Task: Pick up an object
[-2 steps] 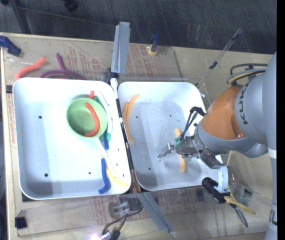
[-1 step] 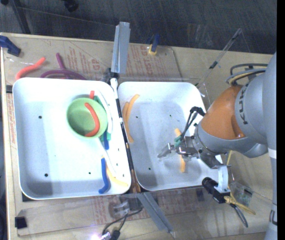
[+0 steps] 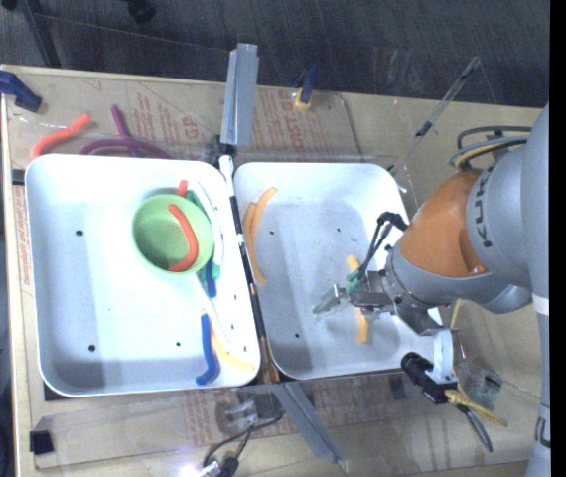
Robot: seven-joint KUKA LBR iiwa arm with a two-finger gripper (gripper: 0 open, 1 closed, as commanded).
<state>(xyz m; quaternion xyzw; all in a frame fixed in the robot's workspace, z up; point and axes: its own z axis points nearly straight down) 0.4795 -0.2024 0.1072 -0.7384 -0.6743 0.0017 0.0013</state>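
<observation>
Orange plastic was what the nearest candidate looked like: a thin curved stick (image 3: 360, 318) lying on the floor of the right bin (image 3: 303, 182), toward its lower right corner, right under the gripper (image 3: 338, 298). Part of it was hidden by the gripper body, so its full length couldn't be judged. It was guessed to be very light, fairly stiff and a bit slick, the sort of thing that skates across smooth white plastic if nudged from one side. The best hold was reckoned to be across its narrow width near the middle, fingers straddling it, rather than at a tip where it would pivot out.

The gripper was seen low over the bin floor, just left of the stick's upper end, with the fingers looking spread apart and nothing seen between them, though honestly the fingertips were small and a little hard to read. No contact with the stick could be confirmed.

A second orange strip (image 3: 255, 217) was lying near the right bin's left wall, well apart from the gripper, flat and likely just as light.

Over in the left bin (image 3: 65, 266) a green bowl (image 3: 169, 235) was sitting with a red curved piece (image 3: 192, 238) on it, and a blue piece (image 3: 207, 351) was resting near the bottom right corner.
</observation>
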